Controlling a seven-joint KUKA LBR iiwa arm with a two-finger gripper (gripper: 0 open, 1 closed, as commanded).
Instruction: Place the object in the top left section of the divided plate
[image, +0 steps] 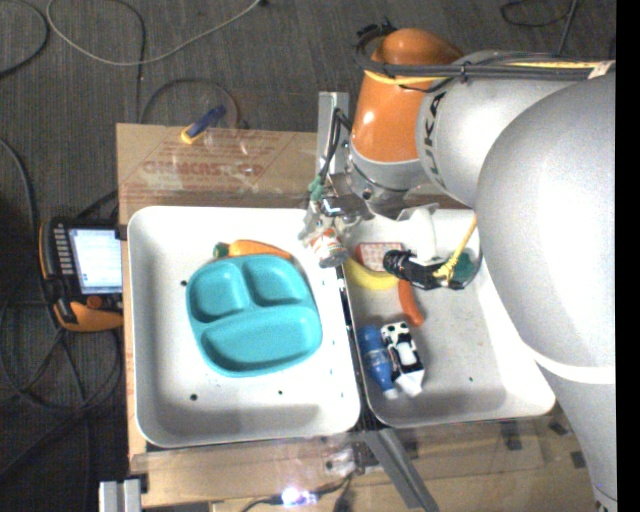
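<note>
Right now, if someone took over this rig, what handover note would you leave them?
Gripper: over the divider between the two bins, at the upper edge of the left bin; fingers too blurred to read, something small and pale seems to be at them.
Divided plate: teal, in the left bin, all three sections bare. An orange item lies just behind it.
Right bin: banana, blue item, black-and-white item.
Done: nothing placed. Left: put the object in the plate's top left section.

Matt teal plastic plate (256, 313), glossy white plastic bins (160, 380)
</note>
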